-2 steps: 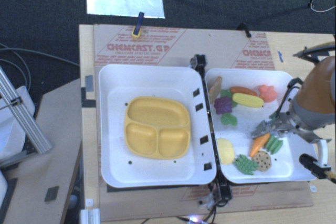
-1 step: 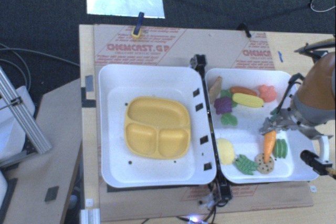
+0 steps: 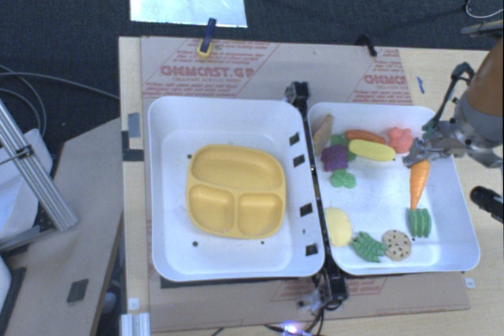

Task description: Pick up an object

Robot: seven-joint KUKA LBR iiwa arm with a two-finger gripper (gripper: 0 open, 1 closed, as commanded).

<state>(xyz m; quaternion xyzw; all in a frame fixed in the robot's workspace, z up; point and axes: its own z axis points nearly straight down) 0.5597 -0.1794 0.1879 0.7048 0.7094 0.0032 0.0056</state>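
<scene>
Gripper in right bin; jaws closed on top of carrot, which hangs vertically.

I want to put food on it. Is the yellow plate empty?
Empty. The yellow plate sits in the left bin with all three sections bare; the toy food lies in the right bin.

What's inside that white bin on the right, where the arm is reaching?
The right bin holds toy food: a carrot, banana, purple grapes, cookie and several green pieces. The gripper sits over the carrot's upper end, hiding what lies beneath it.
</scene>
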